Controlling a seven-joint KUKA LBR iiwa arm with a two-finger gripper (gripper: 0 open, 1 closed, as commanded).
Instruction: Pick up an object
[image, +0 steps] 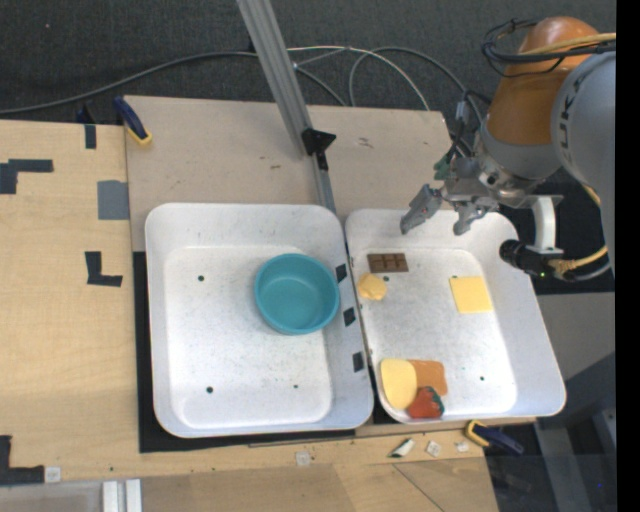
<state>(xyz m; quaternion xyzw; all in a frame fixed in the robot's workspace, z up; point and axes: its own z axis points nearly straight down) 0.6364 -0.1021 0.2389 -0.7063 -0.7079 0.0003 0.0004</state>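
White bins sit below me; my gripper (440, 215) hangs spread and empty over the right bin's (520, 330) far edge. I judge this the approach: next I must descend onto the brown chocolate bar (388, 263) nearby.

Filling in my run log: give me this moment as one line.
pincer: open, holding nothing, above right white bin's far edge | nearest: brown chocolate bar | teal round bowl: left bin
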